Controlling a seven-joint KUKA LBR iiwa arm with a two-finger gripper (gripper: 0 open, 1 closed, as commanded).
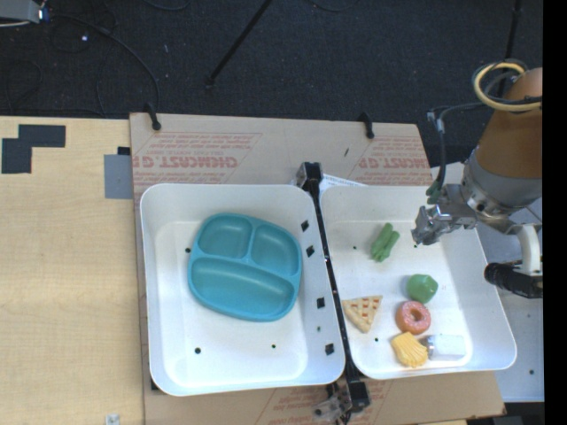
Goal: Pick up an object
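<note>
In the right bin (478, 264) lie a green pea pod (384, 242), a green pepper (422, 287), a pink donut (413, 316), a waffle wedge (363, 311), a yellow toy (408, 350) and a white piece (447, 347). My gripper (427, 228) hangs over the bin's upper right part, just right of the pea pod and above the pepper. Nothing shows between its fingers. The arm reaches in from the right.
A teal divided plate (244, 266) lies in the left bin (168, 326). A black divider (321, 273) runs between the two bins. Cardboard (248, 153) lies under the bins, and the wooden bench (62, 273) spreads to the left.
</note>
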